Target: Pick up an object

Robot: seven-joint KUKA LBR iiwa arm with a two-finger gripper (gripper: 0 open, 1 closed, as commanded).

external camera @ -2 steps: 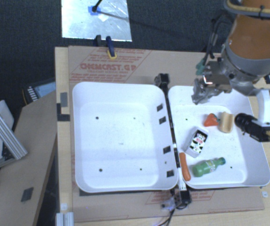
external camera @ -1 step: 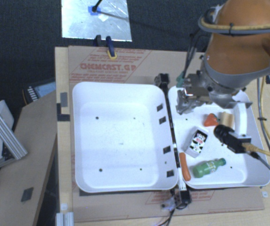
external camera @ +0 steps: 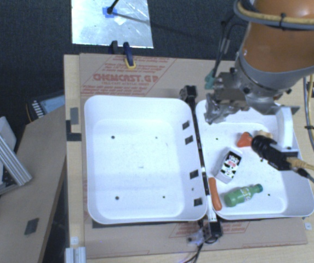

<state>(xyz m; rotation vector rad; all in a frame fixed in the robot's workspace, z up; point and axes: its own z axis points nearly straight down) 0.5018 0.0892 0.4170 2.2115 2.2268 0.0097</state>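
Camera view: tool (external camera: 216, 114) over bare bin (external camera: 280, 188) floor, opening cannot be told, nothing seen held. White carton (external camera: 230, 165) and green bottle (external camera: 243, 195) sit camera-side of tool, apart. Risk: closing here grabs nothing.

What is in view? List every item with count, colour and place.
bins: 2, white, side by side on the cardboard
bottle: 1, green, lying near the right bin's front
box: 1, white with black marks, middle of the right bin
stick: 1, orange, along the right bin's left wall
lump: 1, orange-red, right bin, behind the box
cardboard: 1, brown with red print, under the bins
sheet: 1, silvery, on the dark floor at the top
rail: 1, grey metal, left edge
arm: 1, grey and orange, from the right
gripper: 1, grey, over the right bin's far left corner
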